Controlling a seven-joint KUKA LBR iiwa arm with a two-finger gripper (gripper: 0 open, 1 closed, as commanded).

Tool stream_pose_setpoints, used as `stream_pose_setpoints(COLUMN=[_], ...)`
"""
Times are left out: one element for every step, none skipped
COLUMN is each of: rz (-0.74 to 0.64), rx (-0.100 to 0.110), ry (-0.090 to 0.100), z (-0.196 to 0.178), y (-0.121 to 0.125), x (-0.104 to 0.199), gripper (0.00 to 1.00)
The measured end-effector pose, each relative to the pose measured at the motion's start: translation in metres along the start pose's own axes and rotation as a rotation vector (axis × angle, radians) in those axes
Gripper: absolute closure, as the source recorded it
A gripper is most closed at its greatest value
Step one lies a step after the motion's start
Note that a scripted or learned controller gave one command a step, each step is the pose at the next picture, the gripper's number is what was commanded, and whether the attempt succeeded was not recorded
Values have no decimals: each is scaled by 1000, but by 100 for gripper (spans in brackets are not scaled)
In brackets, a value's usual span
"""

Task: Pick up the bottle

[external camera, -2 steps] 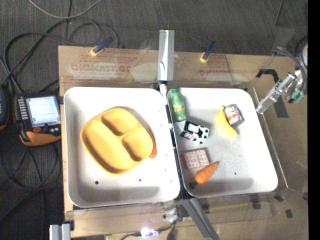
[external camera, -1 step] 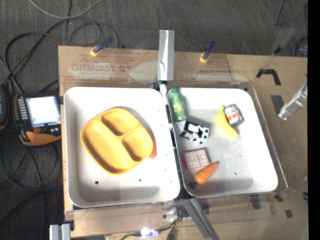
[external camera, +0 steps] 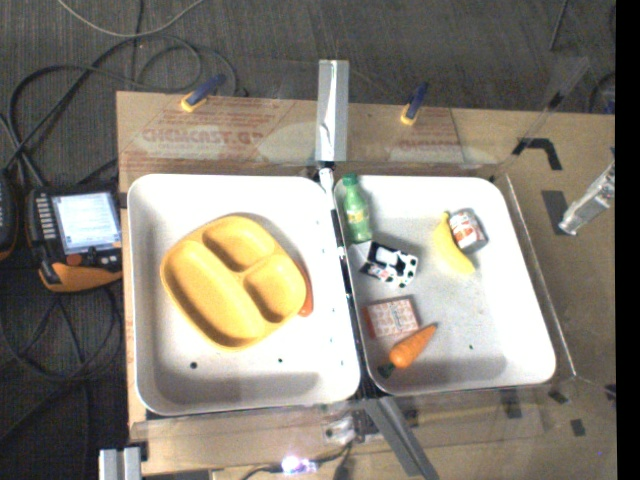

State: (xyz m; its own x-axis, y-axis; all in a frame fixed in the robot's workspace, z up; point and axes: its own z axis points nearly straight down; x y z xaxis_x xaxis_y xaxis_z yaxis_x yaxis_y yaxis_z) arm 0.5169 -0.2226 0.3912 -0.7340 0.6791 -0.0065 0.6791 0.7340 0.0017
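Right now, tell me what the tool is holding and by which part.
Nothing that can be seen. The green bottle lies untouched at the right bin's far left corner, with no fingers around it.

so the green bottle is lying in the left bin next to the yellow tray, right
Not quite. The camera view shows the green bottle lying in the right bin, against its left wall. The yellow tray sits in the left bin, across the divide.

Bench (external camera: 140, 128), brown top: 2 white bins side by side, left bin (external camera: 150, 368), right bin (external camera: 520, 358).
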Motion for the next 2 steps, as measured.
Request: stream_pose_setpoints(rz=[-3,-5], rx=[-2,-4], ry=[-3,-6], z=[-10,-19], y=[2,4], x=[-1,-1], gripper=[100,100])
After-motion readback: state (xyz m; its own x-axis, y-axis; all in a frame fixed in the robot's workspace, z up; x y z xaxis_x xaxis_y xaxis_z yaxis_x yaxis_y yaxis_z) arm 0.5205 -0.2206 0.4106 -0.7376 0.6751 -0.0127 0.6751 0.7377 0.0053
